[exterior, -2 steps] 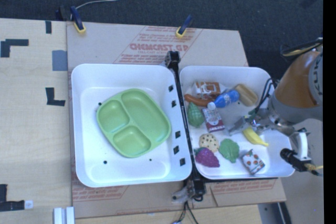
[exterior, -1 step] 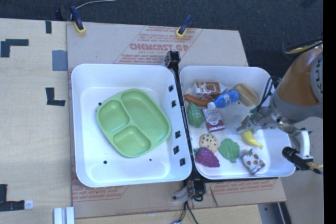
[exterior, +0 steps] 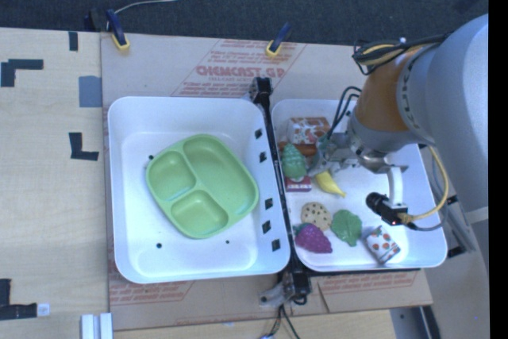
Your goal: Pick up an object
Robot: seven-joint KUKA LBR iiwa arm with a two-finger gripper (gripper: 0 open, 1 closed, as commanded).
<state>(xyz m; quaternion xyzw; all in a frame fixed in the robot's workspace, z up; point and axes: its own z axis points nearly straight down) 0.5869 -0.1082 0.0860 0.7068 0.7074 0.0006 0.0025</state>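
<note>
Reaching into the right bin [exterior: 432, 250], the hand [exterior: 327, 163] hides its grip state above the banana [exterior: 331, 185].

Green divided plate [exterior: 202, 185] in left bin [exterior: 127, 123]

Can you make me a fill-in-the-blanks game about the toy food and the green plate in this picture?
1. The green divided plate lies in the ____ bin.
2. The purple grapes lie right beside the ____, which is green too.
3. The cookie lies just above the ____.
4. The gripper hangs over the bin that holds the yellow ____.

Missing words: left; broccoli; grapes; banana
</note>
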